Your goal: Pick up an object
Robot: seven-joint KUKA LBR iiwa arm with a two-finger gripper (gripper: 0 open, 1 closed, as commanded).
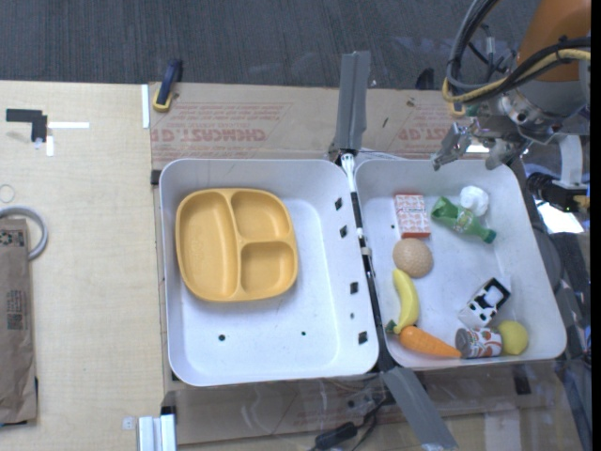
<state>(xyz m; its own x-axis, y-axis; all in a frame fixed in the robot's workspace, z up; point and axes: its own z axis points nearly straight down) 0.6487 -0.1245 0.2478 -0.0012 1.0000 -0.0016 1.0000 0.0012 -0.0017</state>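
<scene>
The right bin (526, 205) holds several objects: a red and white carton (411, 214), a green bottle with a white cap (465, 212), a tan round bun (412, 257), a banana (406, 299), a carrot (430, 343), a black and white block (486, 299), a small can (479, 343) and a lemon (513, 336). My gripper (469, 156) hangs over the bin's far rim, above and behind the green bottle. Its fingers are spread open with nothing between them.
The left bin (188, 346) holds a yellow divided plate (237, 244). A grey divider post (353, 101) rises behind the seam between the bins. Cables loop above the wrist at the top right. Cardboard lies behind both bins.
</scene>
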